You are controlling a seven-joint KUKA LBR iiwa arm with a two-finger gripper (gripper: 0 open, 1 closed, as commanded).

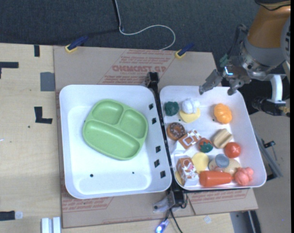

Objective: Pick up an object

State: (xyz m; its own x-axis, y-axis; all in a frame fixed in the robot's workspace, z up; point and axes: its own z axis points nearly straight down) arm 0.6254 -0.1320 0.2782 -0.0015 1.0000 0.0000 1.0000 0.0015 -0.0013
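Camera view looks down on two white bins side by side on a tabletop (21,144) made of pale wood, with a sheet of brown cardboard (132,64) under them. Left bin (72,178) has a green tray (116,128) with three parts lying flat in it. Right bin (251,130) has many small toy foods in a heap, so the arm has lots to choose from. I see a dark green toy (171,108), a white and yellow toy (189,109), an orange toy (222,113), a brown donut (176,130), a tan bread roll (221,138), a red tomato (232,150), a yellow lump (201,161), a long red-orange carrot shape (215,178) and a pink toy (244,175). Nothing has been picked yet, I think. The pincer (220,85) hangs over the far edge of the right bin with its two fingers spread apart and nothing between them (the orange toy looks nearest to it). It is likely up high so it can come down on a toy. Red words are printed on the cardboard, but they are upside down and too blurry to read. Blue and yellow clamps (76,43) hold the cardboard at its far corners so it stays put.
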